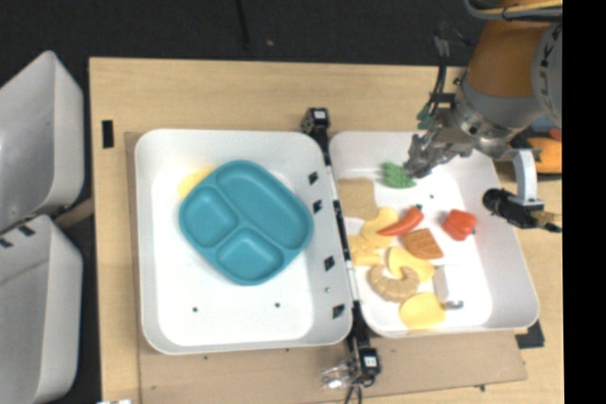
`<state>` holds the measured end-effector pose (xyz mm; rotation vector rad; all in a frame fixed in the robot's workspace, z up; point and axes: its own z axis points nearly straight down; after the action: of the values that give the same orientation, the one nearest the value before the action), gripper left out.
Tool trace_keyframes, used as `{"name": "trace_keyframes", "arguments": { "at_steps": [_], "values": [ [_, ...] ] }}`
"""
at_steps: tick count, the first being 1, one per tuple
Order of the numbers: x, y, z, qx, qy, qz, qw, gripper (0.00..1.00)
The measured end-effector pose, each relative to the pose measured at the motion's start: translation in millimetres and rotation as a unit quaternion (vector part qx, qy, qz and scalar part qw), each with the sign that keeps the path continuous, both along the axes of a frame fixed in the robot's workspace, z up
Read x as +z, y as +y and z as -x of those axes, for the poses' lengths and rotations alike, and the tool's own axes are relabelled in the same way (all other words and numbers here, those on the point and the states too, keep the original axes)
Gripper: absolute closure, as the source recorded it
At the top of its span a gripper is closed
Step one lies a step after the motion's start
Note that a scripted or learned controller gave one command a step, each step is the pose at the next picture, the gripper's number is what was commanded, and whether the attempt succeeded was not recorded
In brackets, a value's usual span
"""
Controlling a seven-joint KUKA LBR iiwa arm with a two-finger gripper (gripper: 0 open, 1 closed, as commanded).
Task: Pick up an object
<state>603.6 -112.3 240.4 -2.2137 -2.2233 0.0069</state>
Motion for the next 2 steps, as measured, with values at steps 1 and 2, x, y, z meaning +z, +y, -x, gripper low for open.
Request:
{"name": "trace_keyframes", "arguments": {
  "at_steps": [1, 2],
  "values": [
    [2.9, 38.2, 32.5, 0.000, 0.000, -0.0003, 1.0000, 1.00],
    [3.9, 88.0, 64.5, 0.001, 0.000, -0.0005, 1.0000, 1.00]
  ]
}}
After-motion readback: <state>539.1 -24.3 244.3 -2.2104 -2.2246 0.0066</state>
